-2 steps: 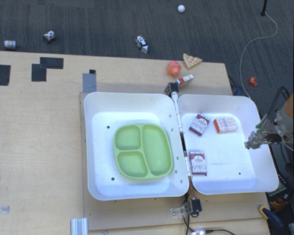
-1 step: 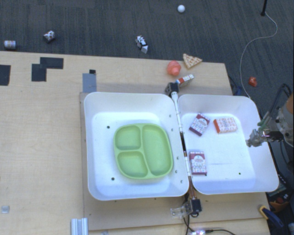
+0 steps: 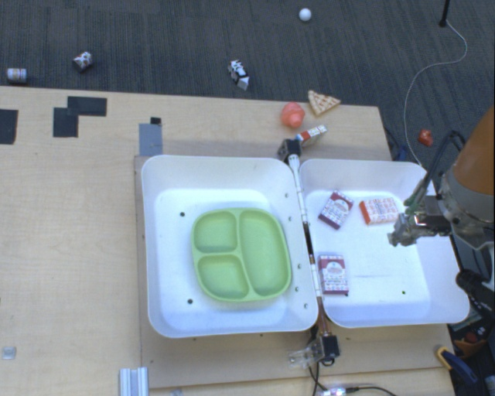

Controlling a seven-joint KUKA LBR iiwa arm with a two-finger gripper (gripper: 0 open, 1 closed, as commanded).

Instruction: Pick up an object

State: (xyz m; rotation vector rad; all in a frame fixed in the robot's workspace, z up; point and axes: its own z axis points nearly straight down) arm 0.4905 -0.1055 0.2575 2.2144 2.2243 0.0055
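Green divided plate [image 3: 240, 255] in left bin [image 3: 166, 255]; orange ball [image 3: 292, 114], pizza-slice toy [image 3: 323, 102] beyond bins; white ball [image 3: 305, 14] on floor.

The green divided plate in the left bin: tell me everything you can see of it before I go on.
The green divided plate is pale green and looks like smooth plastic, a rounded rectangle with three shallow compartments: two smaller ones on its left side, one long one on its right. It lies flat and upright on the floor of the left bin, slightly turned, roughly in the middle and a little toward the right wall. All three compartments hold nothing. Only the bin floor touches it.
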